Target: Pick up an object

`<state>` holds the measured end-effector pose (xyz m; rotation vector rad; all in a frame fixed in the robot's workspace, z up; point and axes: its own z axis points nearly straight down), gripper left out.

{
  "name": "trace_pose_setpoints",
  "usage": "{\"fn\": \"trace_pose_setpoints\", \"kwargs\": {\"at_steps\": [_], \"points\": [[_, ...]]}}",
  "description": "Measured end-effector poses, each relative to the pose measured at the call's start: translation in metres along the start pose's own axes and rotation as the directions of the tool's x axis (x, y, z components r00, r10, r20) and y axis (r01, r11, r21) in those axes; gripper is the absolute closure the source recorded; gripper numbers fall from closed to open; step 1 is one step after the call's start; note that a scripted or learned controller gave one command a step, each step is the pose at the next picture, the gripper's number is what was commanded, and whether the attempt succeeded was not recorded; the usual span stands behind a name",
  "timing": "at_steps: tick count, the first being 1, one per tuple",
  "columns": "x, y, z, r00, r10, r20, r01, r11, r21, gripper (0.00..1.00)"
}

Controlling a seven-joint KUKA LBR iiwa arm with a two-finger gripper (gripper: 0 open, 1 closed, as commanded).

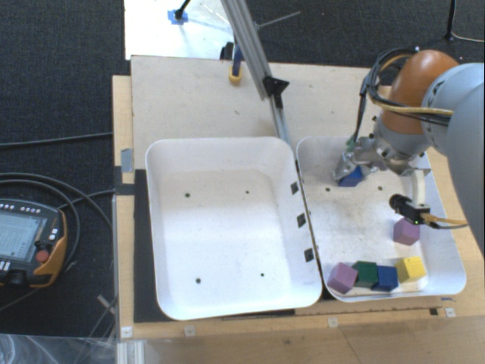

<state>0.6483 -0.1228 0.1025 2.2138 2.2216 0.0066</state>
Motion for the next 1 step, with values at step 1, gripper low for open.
{"fn": "trace_pose_setpoints", "kwargs": {"at_steps": [1], "points": [[0.0945, -0.0311, -0.1175, 1.000, -0.008, -0.003, 0.008, 1.000, -0.001, 1.00]]}}
